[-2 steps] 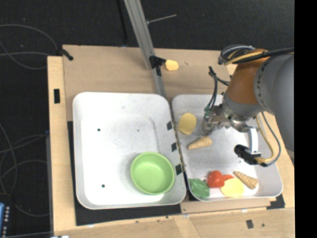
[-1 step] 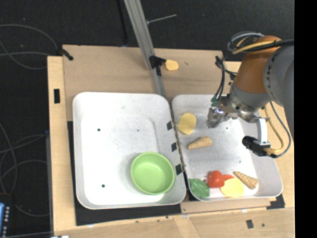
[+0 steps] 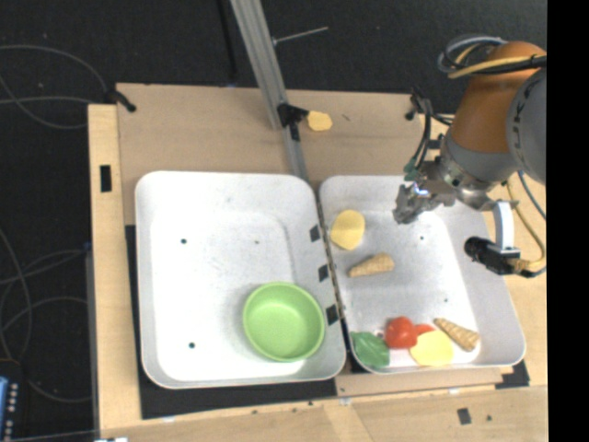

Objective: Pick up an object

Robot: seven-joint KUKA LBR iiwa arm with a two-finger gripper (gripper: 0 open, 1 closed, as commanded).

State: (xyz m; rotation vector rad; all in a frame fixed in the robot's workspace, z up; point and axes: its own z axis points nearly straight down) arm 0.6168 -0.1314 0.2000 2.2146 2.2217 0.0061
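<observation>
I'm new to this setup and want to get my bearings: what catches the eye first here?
The green bowl stands out, sitting alone at the near edge of the left bin. The arm's orange band comes next, with the gripper hanging over the right bin's far side. Bright toy foods cluster in that bin's near corner, among them a red piece.

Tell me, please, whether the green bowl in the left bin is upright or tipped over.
Upright: the green bowl sits with its round opening facing up in the left bin, its hollow inside visible.
</observation>
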